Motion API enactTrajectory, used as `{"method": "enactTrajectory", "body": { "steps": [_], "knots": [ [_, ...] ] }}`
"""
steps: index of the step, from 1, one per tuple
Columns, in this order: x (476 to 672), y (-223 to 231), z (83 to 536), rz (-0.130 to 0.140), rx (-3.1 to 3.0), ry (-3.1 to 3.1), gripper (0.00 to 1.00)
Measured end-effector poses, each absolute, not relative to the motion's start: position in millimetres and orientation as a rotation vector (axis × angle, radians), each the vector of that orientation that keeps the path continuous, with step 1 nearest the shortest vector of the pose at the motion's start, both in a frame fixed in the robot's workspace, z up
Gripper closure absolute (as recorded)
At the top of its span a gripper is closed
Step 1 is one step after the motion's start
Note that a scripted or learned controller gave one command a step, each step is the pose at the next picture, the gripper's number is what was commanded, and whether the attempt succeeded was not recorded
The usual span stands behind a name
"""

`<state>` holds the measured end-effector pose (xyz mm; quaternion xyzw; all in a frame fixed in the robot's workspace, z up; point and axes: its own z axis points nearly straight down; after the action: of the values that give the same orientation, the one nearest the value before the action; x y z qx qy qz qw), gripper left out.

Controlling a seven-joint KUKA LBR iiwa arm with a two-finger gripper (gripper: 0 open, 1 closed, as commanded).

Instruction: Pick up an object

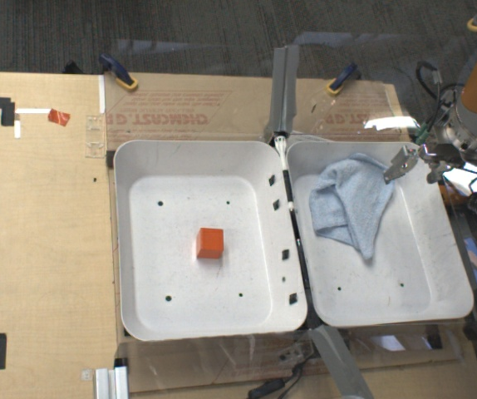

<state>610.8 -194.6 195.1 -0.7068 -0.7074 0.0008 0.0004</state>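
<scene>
I see my gripper (pixel 408 163) at three o'clock, fingers pinched on the corner of the blue cloth (pixel 353 202) in the right bin (pixel 438 293). An orange block (pixel 210 243) sits mid left bin (pixel 139 223). Cardboard (pixel 168 110) at twelve o'clock reads, inverted, "CHEMCAST GP".

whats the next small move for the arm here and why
Probably lower the gripper a little onto the light blue cloth. It sits at the cloth's upper right corner in the right bin, with no cloth visibly held. The orange block lies far off in the left bin.
</scene>
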Motion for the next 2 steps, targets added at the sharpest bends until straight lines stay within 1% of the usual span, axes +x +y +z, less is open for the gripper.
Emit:
{"method": "enactTrajectory", "body": {
  "steps": [1,2],
  "knots": [
    [617.1,-110.3,119.4,0.001,-1.859,-2.532,0.00],
    [583.2,-103.0,94.1,-0.003,-1.972,-2.450,0.00]
  ]
}}
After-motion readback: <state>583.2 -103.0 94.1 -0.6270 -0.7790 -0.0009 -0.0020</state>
